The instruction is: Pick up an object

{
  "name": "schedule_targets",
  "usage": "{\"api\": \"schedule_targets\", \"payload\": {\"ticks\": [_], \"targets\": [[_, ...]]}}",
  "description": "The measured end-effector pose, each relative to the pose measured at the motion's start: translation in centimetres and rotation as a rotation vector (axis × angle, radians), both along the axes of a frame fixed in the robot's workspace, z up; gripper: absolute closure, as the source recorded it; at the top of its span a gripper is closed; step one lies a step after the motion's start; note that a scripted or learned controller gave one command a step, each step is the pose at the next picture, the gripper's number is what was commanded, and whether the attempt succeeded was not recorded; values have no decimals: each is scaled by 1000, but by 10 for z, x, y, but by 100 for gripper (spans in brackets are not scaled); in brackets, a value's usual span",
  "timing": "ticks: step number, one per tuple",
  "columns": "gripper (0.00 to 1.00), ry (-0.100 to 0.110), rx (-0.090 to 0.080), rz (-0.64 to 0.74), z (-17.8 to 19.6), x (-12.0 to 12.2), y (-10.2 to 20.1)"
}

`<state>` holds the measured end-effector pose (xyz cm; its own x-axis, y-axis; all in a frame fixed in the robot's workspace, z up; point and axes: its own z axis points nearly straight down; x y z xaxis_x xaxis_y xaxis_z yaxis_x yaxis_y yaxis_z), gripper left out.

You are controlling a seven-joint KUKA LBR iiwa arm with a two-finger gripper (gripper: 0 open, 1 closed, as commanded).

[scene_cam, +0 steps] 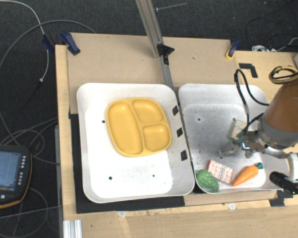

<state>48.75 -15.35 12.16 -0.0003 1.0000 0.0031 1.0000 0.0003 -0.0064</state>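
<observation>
In the right bin (208, 95) several objects lie near the front edge: a green leafy toy (207, 180), a pink-and-white patterned box (220, 171) and an orange carrot (247, 174). A small pale patterned packet (237, 128) stands further back by the right wall. My gripper (237, 147) hangs low over the bin floor, just in front of the packet and behind the box and carrot. Nothing shows clearly in its grasp.
The left bin (89, 148) holds a yellow divided plate (138, 126). A slanted metal pole (151, 21) rises behind the gap between the bins. Black cables (241, 88) loop over the right bin's back right. The arm's orange band (286, 108) covers that bin's right rim.
</observation>
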Motion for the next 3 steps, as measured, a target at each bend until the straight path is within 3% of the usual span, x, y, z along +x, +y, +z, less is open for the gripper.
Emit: {"api": "schedule_targets", "payload": {"ticks": [1,3], "targets": [[100,-7,-1,1,13,2,0],[100,-14,-5,2,129,6,-3]]}}
